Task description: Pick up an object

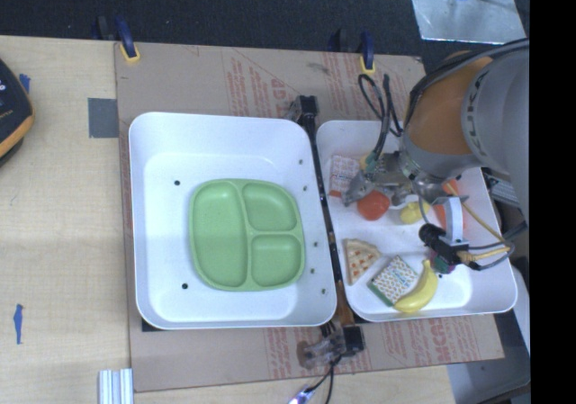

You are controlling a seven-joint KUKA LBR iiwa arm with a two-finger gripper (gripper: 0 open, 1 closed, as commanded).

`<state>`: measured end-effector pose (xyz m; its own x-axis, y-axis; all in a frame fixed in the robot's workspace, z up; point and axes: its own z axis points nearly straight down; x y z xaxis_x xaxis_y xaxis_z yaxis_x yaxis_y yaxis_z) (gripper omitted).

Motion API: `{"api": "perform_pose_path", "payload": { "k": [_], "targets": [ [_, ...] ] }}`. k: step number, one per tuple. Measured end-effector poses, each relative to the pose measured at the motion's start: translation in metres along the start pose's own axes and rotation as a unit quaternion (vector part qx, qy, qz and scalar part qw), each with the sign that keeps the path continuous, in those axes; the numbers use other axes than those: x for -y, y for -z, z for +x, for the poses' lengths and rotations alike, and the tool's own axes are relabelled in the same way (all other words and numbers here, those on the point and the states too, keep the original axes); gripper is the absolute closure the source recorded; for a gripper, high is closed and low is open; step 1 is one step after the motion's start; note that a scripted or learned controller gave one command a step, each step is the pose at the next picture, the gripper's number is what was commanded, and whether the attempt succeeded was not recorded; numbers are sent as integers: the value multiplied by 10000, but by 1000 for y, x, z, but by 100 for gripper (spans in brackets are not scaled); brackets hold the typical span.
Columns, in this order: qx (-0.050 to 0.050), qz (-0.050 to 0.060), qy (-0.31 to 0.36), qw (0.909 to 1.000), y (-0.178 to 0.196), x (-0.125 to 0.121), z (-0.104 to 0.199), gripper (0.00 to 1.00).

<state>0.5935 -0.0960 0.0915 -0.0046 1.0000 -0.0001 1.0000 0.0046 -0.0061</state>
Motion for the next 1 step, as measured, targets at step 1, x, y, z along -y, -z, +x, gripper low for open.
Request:
{"api": "perform_pose_path", "payload": {
  "k": [1],
  "targets": [
    [7, 7, 17, 10000, 10, 0, -1, 100]
  ]
}}
